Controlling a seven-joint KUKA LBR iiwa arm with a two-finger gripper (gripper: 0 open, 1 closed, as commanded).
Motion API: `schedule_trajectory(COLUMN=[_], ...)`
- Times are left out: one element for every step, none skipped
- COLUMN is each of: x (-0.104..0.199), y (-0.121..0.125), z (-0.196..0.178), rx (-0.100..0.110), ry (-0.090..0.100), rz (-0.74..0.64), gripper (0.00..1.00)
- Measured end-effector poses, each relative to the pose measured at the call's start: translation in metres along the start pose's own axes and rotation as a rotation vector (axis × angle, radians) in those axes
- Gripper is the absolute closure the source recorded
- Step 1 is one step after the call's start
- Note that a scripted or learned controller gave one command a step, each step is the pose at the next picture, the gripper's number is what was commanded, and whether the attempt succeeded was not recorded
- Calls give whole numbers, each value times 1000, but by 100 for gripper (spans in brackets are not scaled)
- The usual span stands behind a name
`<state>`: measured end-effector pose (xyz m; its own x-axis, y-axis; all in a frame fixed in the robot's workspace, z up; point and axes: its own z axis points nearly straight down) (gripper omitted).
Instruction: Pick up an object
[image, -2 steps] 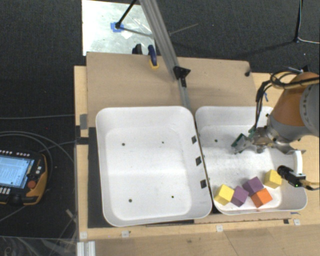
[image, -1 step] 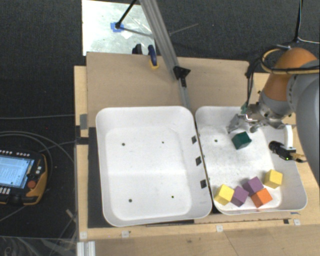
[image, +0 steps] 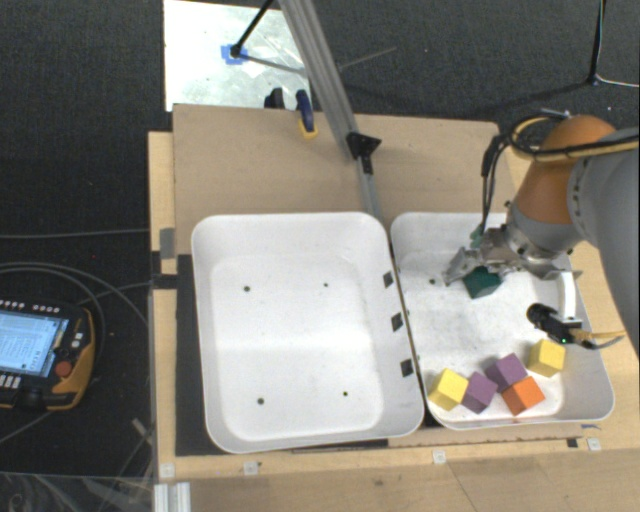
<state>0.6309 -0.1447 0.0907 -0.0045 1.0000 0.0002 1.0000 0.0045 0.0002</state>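
In the right bin (image: 430, 240), my gripper (image: 478, 266) hangs low over the back half, at the end of the grey arm with its orange band (image: 548, 185). A dark green block (image: 485, 285) lies right under the gripper, partly covered by it. I cannot see whether the gripper touches it. Along the bin's front lie several more blocks: a yellow one (image: 449, 387), a purple one (image: 479, 391), a second purple one (image: 508, 369), an orange one (image: 522, 395) and another yellow one (image: 547, 357).
The left bin (image: 215, 300) sits beside the right one, with a shared rim (image: 398, 322) between them. A grey pole (image: 330, 85) slants down to the back of the bins. A black cable part (image: 548, 322) hangs near the right bin's right side.
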Motion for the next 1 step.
schedule_trajectory(x=[-2], y=[2], z=[-12], rx=[-5], ry=[-3], rz=[-5], gripper=[100])
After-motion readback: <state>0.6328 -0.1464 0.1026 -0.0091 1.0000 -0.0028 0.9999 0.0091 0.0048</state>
